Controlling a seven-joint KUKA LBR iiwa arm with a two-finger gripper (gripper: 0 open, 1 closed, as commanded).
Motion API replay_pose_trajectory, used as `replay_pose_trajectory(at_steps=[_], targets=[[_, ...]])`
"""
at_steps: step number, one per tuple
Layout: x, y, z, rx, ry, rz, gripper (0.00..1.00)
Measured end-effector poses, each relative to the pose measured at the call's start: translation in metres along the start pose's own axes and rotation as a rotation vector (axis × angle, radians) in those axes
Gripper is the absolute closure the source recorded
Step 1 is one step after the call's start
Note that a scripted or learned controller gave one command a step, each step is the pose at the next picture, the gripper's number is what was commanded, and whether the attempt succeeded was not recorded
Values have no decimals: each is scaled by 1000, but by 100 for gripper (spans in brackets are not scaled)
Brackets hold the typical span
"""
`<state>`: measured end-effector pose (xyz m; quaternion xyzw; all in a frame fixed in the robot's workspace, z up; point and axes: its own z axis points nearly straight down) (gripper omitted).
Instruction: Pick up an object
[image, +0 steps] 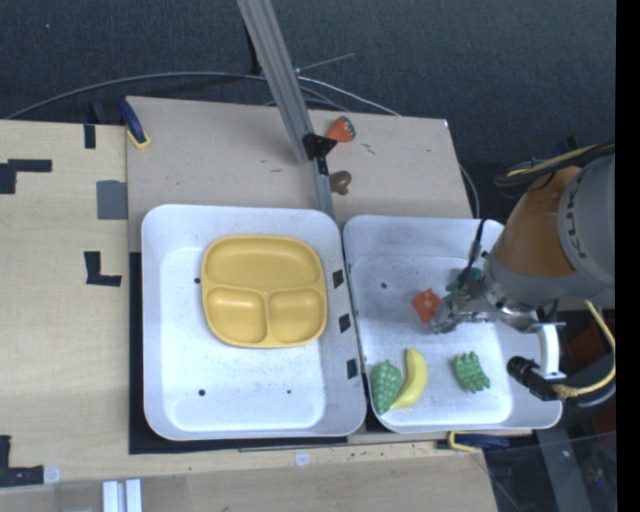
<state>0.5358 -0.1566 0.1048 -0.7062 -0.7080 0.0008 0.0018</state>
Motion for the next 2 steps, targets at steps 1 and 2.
replay_pose_trajectory(at_steps=[1, 2], targets=[[3, -8, -47, -6, -2, 1, 100], [-3, -15, -99, -7, -3, 2, 100]])
